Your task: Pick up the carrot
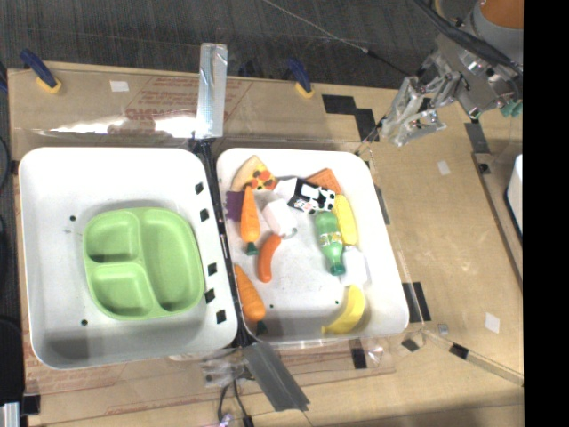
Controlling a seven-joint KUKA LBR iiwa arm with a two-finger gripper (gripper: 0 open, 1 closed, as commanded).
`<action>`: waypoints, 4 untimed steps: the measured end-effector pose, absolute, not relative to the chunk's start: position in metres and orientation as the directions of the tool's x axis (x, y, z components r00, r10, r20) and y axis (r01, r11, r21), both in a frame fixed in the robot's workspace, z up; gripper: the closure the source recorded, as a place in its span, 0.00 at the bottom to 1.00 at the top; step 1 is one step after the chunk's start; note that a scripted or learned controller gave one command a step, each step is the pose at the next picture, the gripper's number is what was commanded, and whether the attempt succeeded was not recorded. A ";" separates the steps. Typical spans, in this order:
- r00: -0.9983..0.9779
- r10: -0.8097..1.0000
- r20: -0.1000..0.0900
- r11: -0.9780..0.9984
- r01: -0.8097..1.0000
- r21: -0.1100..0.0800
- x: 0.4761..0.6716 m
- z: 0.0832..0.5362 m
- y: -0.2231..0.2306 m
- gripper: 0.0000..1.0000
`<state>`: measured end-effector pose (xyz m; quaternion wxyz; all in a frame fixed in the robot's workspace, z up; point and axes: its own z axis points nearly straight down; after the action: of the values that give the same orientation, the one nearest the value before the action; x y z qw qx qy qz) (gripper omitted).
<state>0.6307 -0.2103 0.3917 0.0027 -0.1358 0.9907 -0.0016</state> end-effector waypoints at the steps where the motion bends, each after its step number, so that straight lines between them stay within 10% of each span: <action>1: -0.887 -0.462 -0.001 0.887 -0.462 -0.002 0.559 0.370 -0.210 1.00; 2: -0.792 -0.611 0.000 0.792 -0.611 0.001 0.508 0.329 -0.210 1.00; 3: -0.706 -0.708 -0.003 0.706 -0.708 -0.010 0.509 0.440 -0.210 1.00; 4: -0.356 -0.935 0.000 0.356 -0.935 -0.001 0.483 0.437 -0.210 1.00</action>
<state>0.4833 -0.2101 0.4371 0.0003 -0.5675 0.8234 -0.0004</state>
